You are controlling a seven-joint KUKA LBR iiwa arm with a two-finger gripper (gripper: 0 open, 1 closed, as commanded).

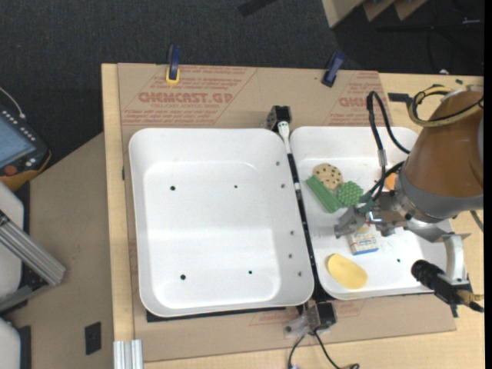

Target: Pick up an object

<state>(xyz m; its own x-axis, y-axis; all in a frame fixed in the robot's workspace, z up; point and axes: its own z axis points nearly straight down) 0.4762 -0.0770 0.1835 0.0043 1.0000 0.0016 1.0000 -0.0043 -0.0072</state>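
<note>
Small carton (pixel 364 243) lies in right bin (pixel 400 141), just under gripper (pixel 360 223); we cannot tell pincer's state. Risk, we judge: yellow piece (pixel 347 271) and green block (pixel 337 193) crowd close, could get nudged. Cardboard-topped bench (pixel 223 91), left bin (pixel 146 206), dark floor (pixel 115 14) behind.

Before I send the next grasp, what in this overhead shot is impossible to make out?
- Gripper: finger state, blurred and dark in the camera view.
- Small box: label too small; top edge under the gripper.
- Orange thing: mostly hidden behind the arm.
- Right bin: right side covered by the arm.
</note>
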